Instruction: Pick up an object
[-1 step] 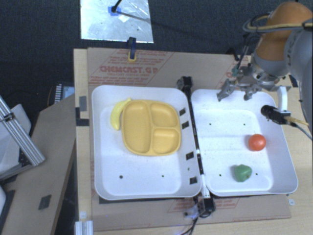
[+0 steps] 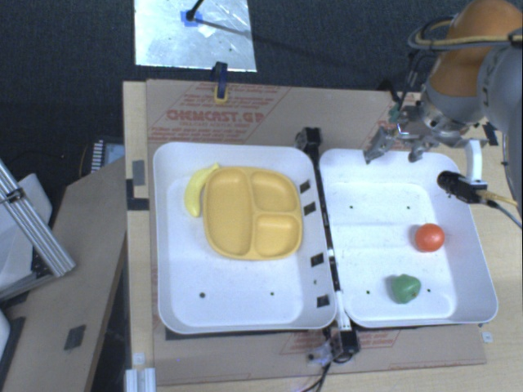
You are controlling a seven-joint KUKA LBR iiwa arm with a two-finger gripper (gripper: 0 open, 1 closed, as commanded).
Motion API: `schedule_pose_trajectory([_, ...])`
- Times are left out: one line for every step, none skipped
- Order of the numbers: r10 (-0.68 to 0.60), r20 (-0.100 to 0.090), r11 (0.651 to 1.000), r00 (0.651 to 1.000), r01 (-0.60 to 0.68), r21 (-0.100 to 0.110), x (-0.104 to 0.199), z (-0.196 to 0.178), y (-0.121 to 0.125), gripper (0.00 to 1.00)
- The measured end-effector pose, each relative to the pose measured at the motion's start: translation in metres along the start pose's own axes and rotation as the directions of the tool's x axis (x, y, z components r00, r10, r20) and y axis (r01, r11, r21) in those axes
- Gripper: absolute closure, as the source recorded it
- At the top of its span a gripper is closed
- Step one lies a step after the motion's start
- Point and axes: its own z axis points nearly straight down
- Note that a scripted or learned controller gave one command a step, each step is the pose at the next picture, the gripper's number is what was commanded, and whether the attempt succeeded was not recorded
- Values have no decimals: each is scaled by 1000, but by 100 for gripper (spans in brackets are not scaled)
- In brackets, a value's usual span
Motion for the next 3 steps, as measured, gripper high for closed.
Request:
schedule_pose_trajectory([3, 0, 1000, 1000, -3, 4, -8, 54, -6, 0])
schedule_pose_trajectory([-1, -1, 1000, 1000, 1, 4, 1, 100, -9, 0])
schedule_pose_trajectory([-2, 0, 1000, 1000, 2, 1, 1, 116, -8, 0])
